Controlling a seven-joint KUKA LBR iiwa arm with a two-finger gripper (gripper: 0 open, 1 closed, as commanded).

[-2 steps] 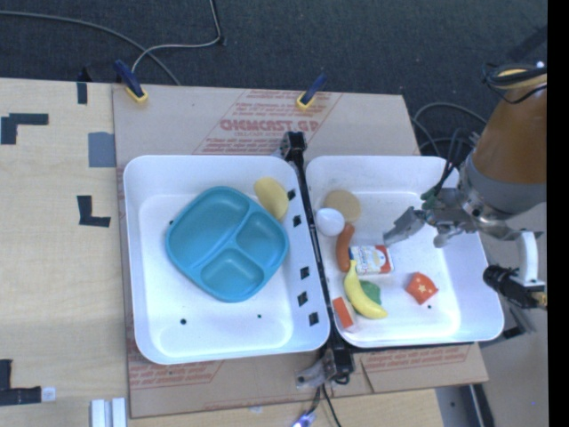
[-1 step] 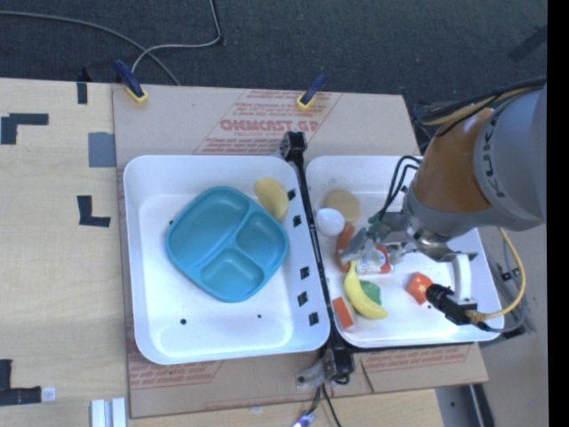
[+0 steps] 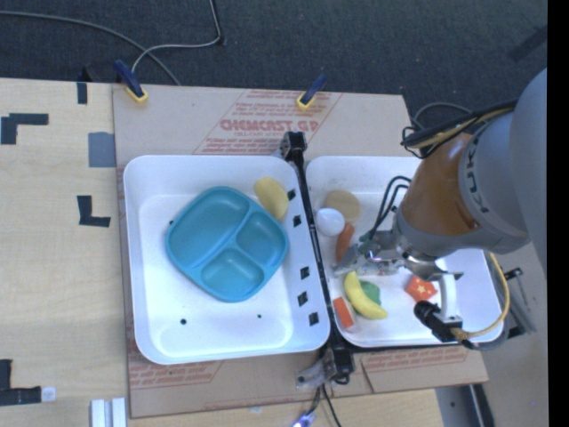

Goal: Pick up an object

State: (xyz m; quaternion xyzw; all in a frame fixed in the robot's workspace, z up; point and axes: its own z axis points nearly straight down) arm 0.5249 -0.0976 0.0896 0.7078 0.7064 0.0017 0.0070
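Tool [image 3: 360, 258] sat low in right bin [image 3: 484, 327], near its left wall, just above banana [image 3: 364, 296]. Tool state: couldn't tell. Nothing seen lifted; banana lay on bin floor. Pick looked pending.

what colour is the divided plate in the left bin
Light blue; the divided plate shows best in the camera view.

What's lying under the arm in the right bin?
A banana, a green piece partly beneath it, and an orange piece show near the wrist. Whatever lies directly beneath the arm is covered.
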